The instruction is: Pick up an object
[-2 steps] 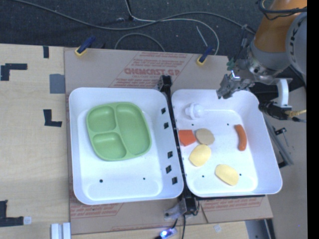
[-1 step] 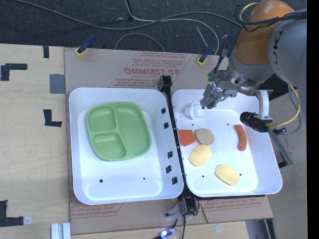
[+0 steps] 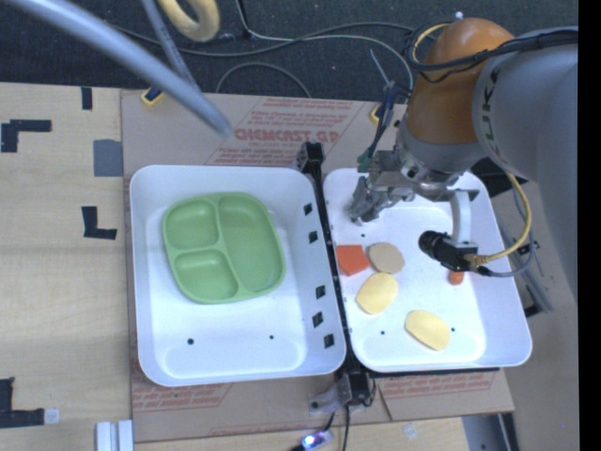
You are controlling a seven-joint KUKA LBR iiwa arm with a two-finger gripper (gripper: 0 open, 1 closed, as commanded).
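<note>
Lighting even and bright overhead; bins (image 3: 225,365) glare-white, soft shadows. Pole (image 3: 113,50) at 11 o'clock blurred, out of focus. Overall slightly soft.

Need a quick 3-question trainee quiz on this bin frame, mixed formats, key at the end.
1. True or false: the green divided plate lies in the right bin.
2. How many yellow pieces lie in the right bin?
3. Which item lies nearest the divider between the bins: A) orange block B) tan disc C) lower yellow piece

Key:
1. False; it lies in the left bin.
2. Two: the upper yellow piece and the lower one.
3. A. The gripper hangs above the right bin's far left part, beyond the orange block.
</note>
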